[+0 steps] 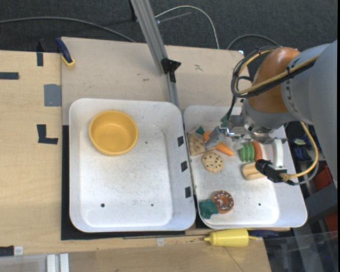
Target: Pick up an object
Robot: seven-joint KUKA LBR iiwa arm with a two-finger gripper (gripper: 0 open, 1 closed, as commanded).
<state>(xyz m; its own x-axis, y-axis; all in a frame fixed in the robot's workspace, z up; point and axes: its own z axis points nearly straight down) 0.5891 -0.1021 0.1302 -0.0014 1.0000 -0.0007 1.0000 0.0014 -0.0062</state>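
The right bin holds several toy foods. Among them are a chocolate-chip cookie, an orange carrot, a tan cracker and a small teal piece. There is also a green ridged item and a tan chunk. A frosted donut lies beside a dark green piece. My gripper is low in this bin's far-left part, just above the carrot and right of the cracker. Nothing is visibly held.
The left bin holds a yellow bowl at its far left. A yellow bottle lies on the bench in front of the right bin. A grey pole slants up behind the bins. The arm covers the right bin's far-right corner.
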